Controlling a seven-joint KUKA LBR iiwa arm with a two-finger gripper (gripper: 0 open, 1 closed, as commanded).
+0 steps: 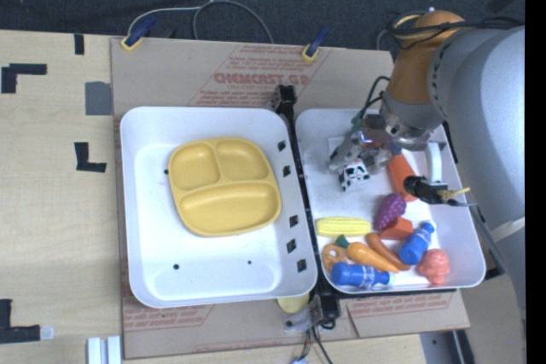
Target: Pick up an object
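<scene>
Cardboard (pixel 213 81) covers the middle of a pale wooden bench (pixel 51 209), with dark carpet beyond the far edge and a thin cable looping down onto it. Two white bins sit side by side on the cardboard. Inside the left bin (pixel 145 268) lies a yellow divided plate (pixel 224 186), flat and near the bin's centre.

Small toys fill the right bin (pixel 317 128): a black-and-white cow (pixel 354 175) towards the far left part, an orange carrot-like piece (pixel 399 172) beside it, purple grapes (pixel 391 210), a corn cob (pixel 343 226), a red piece (pixel 400 229), two blue bottles (pixel 359 274) (pixel 415 243), an orange carrot (pixel 381 254) and a pink lump (pixel 434 265) crowded along the near side.

From the right, the grey arm (pixel 482 98) with its orange band reaches over the right bin. Its gripper (pixel 351 153) hangs low over the bin's far part, just above the cow and touching or nearly touching it. Whether it is spread or closed cannot be told, nor whether the cow is between its tips.
</scene>
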